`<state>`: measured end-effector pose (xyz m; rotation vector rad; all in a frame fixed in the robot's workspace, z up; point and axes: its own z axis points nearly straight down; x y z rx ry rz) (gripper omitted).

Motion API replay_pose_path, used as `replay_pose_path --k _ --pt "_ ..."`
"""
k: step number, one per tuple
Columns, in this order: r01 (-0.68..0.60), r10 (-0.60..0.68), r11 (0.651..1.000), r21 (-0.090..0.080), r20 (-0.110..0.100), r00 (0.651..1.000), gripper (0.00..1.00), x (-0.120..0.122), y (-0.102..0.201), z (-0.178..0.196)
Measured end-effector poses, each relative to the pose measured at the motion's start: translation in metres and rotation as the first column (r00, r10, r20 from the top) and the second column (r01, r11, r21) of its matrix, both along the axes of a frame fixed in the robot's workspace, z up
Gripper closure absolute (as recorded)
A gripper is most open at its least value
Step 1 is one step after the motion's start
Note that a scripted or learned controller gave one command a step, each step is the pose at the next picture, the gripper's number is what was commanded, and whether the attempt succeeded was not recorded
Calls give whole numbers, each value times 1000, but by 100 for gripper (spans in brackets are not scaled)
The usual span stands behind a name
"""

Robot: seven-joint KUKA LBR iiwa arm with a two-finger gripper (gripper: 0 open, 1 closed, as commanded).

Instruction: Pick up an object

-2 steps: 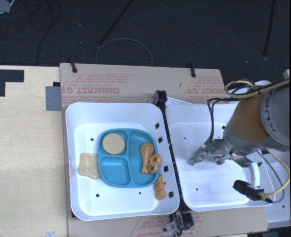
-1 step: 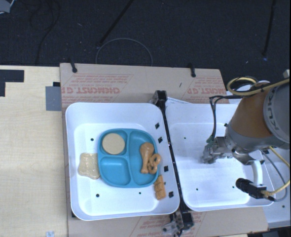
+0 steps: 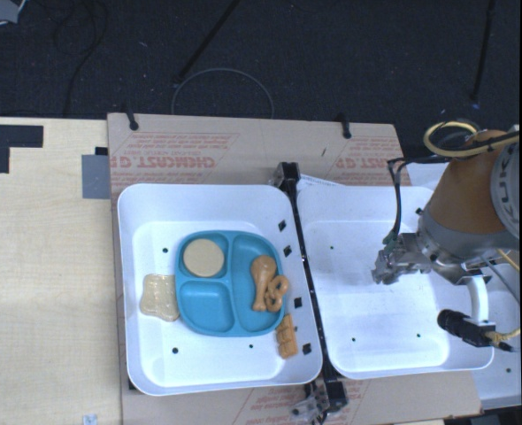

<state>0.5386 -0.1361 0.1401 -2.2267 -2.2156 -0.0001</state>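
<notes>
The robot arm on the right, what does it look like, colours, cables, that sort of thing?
The arm has a broad orange band and a grey shell beside it. Black cables run along it. The gripper is small, grey metal.

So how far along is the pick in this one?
Nothing looks picked yet. The gripper is over the right bin, away from the objects. The blue tray with its round cookie and pretzel lies in the left bin. Left to do: cross over, grasp, lift.
</notes>
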Motion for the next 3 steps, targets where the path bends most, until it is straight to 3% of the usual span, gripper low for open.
replay_pose_path --k 2,3 --pt "-5 5 1000 -1 1 1000 100 1 -10 91" --pt "-8 8 1000 1 -2 1000 100 13 30 92"
